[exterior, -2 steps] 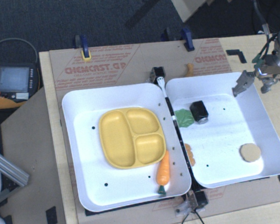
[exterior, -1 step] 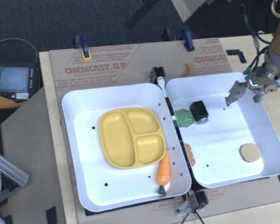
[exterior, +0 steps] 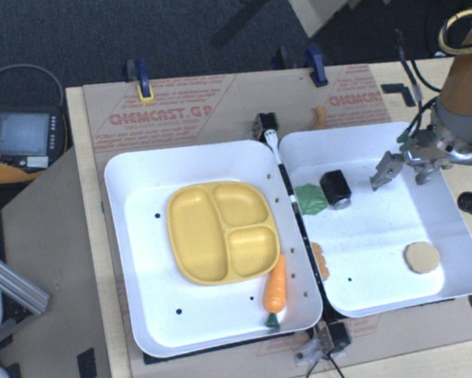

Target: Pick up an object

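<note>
The arm (exterior: 468, 107) runs off the picture's right edge past its orange band, the claw (exterior: 403, 166) is too small to tell whether its fingers stand apart, and the orange piece (exterior: 319, 261) between the bins is half hidden — unidentifiable.

left bin (exterior: 131, 238): yellow three-compartment plate (exterior: 221, 230) flat at centre | carrot (exterior: 275, 287) lying near the front edge, just off the plate's front right corner, green top toward the front | right bin (exterior: 443, 220): green piece (exterior: 310, 199) against the left wall | black block (exterior: 335, 189) just right of it | tan round piece (exterior: 422, 257) near the front right corner | small orange piece (exterior: 320, 262) along the left wall
</note>
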{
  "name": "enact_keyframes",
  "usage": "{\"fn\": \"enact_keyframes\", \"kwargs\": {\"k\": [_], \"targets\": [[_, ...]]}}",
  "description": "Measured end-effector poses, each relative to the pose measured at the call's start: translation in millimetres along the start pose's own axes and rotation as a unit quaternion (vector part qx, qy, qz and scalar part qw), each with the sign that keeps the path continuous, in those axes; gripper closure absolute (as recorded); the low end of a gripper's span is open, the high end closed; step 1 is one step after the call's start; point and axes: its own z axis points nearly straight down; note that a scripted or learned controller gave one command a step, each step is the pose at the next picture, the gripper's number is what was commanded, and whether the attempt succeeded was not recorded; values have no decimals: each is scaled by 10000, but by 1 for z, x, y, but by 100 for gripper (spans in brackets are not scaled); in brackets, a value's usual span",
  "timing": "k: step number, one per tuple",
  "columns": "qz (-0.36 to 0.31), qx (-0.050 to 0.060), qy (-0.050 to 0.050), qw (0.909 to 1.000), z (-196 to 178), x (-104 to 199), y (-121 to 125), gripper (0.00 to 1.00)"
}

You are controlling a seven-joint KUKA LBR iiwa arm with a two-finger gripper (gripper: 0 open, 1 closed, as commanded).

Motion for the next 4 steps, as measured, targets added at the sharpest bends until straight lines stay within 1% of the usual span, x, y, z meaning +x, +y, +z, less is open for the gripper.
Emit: {"fn": "enact_keyframes", "kwargs": {"k": [1,2,3,4], "targets": [[-4,3,4,10000,44,6,-1,0],[-1,-33,-11,10000,31,5,1,100],[-7,-61,-19,10000,-32,3,7,100],[-5,-40,-13,10000,-35,3,7,100]]}}
